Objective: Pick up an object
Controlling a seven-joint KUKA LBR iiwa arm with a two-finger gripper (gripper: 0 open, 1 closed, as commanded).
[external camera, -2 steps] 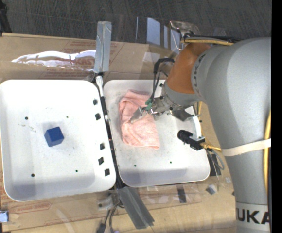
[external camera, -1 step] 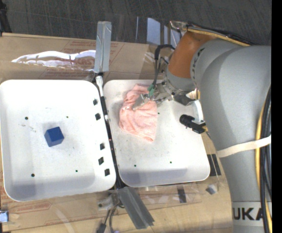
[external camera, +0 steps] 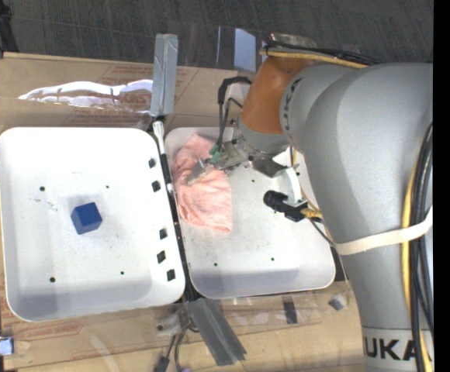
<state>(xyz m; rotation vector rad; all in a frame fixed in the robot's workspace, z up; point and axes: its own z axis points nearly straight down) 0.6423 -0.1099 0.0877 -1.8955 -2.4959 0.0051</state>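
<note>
One camera view is showing the gripper [external camera: 209, 163] reaching down onto a pink cloth [external camera: 203, 190] lying right beneath it in the right bin [external camera: 244, 281], its finger state impossible to tell, so lifting is seemingly still remaining.

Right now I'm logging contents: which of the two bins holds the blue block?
The left bin: the blue block sits there; the right bin holds a pink cloth.

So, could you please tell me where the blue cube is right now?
The blue cube lies alone on the floor of the left bin, a little left of its middle, well apart from the pink cloth in the right bin.
</note>
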